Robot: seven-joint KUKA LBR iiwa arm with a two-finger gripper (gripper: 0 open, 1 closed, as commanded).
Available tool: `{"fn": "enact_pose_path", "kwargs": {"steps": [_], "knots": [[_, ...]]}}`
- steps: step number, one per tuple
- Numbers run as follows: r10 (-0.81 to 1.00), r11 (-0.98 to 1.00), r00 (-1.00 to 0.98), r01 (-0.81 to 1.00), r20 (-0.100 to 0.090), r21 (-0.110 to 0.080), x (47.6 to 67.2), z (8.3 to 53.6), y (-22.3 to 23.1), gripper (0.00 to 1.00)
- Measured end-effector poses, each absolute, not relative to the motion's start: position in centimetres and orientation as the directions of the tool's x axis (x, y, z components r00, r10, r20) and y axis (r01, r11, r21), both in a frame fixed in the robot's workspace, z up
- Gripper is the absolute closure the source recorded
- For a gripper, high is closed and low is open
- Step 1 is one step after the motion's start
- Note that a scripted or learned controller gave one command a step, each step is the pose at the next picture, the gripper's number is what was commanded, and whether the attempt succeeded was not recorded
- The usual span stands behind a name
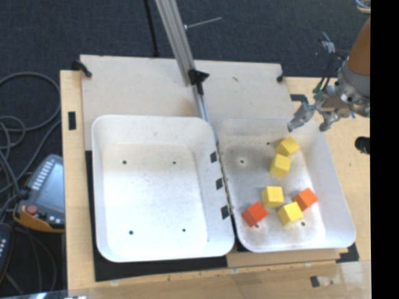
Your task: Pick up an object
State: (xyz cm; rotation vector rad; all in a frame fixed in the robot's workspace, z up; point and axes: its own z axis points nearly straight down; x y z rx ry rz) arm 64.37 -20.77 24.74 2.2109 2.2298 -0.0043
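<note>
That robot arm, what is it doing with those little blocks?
The grey robot arm with the orange band is reaching in from the right. Its gripper hangs open above the right-hand shallow white bin, holding nothing. Four small yellow cubes and two small orange cubes lie in that bin, none picked up yet.

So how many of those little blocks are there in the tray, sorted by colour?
Yellow blocks: 4
Orange blocks: 2
Total: 6, all in the right bin.
</note>
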Motion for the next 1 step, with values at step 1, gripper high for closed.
{"fn": "enact_pose_path", "kwargs": {"steps": [1], "knots": [[1.0,0.003,-0.003,1.0,-0.002,0.009,62.36,11.24,-21.47,0.0]]}}
